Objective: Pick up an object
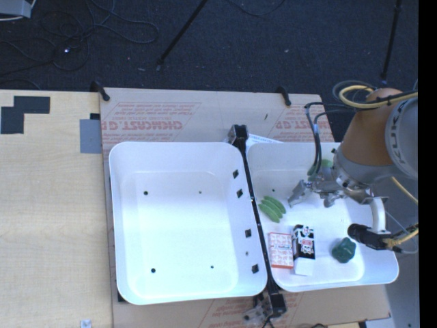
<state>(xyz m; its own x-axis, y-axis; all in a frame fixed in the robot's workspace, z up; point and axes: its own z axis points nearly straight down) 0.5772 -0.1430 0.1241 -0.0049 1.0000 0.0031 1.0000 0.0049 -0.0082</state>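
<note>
Camera view looks down at a slant on two white bins on the counter; the left bin lies to one side, and the right bin holds all the candidate objects. Its contents sit toward the near half: a green leafy piece close to the divider between the bins, a flat red-and-white card or packet near the front wall, a small black-and-white carton just beside it, and a dark green rounded lump further right. The end effector hangs over the back part of the right bin, near the green leafy piece but apart from it; nothing is visible between its fingers, and I cannot tell whether they stand wide or narrow.

Judging by looks, everything here is light. The leafy piece seems soft and thin, likely to bend or slip out of a pinch; it is best taken across its narrow width. The flat packet lies low against the bin floor and offers little edge to grip. The carton looks stiff with parallel sides, probably the surest hold, taken across its short faces. The green lump appears rounded and perhaps squashy, so a grasp through its middle would be safest
</note>
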